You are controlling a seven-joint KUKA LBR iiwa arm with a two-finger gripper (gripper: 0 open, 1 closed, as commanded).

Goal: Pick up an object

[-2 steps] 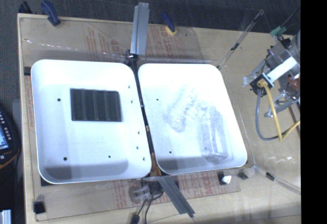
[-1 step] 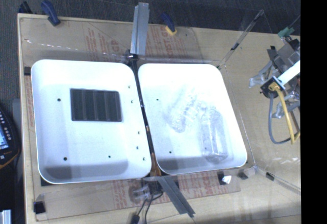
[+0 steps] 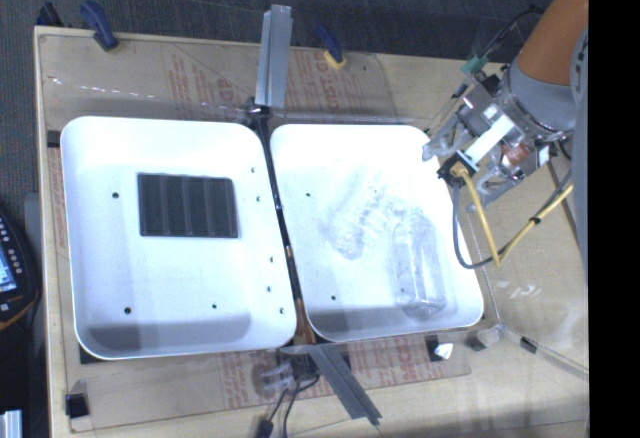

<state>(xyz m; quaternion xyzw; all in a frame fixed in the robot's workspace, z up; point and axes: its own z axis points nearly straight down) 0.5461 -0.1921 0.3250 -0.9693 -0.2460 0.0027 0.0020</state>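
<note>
The gripper (image 3: 445,154) is seen at the top right corner of the right bin (image 3: 300,226); whether it is spread cannot be told. A clear bottle (image 3: 416,266) is lying inside that bin. Nothing has been picked up yet.

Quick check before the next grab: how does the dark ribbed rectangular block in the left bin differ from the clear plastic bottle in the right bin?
The dark ribbed rectangular block is opaque, near black and stands out sharply; the clear plastic bottle is see-through and faint against the white. The block is flat and wide; the bottle is narrow and rounded, lying on its side. Both rest on bin floors, apart from the gripper.
</note>
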